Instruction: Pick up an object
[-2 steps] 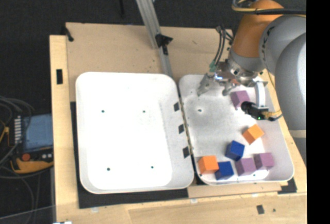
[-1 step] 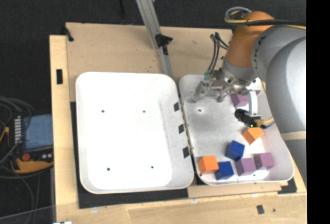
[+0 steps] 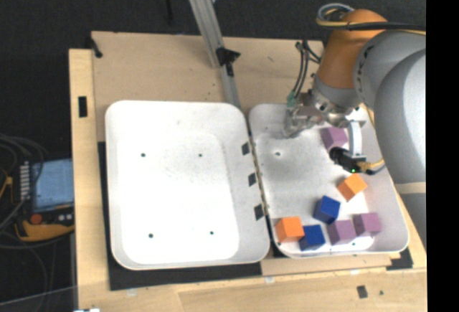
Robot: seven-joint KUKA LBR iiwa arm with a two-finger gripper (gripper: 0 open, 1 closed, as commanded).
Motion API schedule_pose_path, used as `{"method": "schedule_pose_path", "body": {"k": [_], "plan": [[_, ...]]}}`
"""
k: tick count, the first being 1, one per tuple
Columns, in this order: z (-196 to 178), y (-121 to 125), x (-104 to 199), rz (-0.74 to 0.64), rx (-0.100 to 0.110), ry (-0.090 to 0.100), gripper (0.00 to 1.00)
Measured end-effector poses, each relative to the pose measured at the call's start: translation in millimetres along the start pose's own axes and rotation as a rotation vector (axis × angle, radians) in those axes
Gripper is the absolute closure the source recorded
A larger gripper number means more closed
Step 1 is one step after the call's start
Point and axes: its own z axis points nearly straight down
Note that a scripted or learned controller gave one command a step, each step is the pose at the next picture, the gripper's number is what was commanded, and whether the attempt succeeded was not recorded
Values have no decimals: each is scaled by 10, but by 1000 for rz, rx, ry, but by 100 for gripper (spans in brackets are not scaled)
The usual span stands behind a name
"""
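Note:
My gripper (image 3: 293, 124) hangs over the far left corner of the right bin (image 3: 287, 167), pointing down at bare bin floor. The nearest object is a purple block (image 3: 333, 137), just to its right and apart from it. Nearer the front lie an orange block (image 3: 351, 186), a blue block (image 3: 328, 209), another orange block (image 3: 290, 228), a second blue block (image 3: 312, 237) and two purple blocks (image 3: 342, 231) (image 3: 369, 223). Nothing shows in the gripper.
The left bin (image 3: 176, 181) lies beside the right one, with clips along the shared rim. A slanted metal post (image 3: 208, 24) stands behind the bins. The arm's grey body (image 3: 401, 102) overhangs the right bin's far right side.

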Motion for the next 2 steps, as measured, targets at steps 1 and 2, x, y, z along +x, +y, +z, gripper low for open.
{"method": "schedule_pose_path", "body": {"k": [1, 2], "plan": [[-479, -42, 35, 0, -1, 2, 100], [-1031, -22, 16, -3, -3, 1, 100]]}}
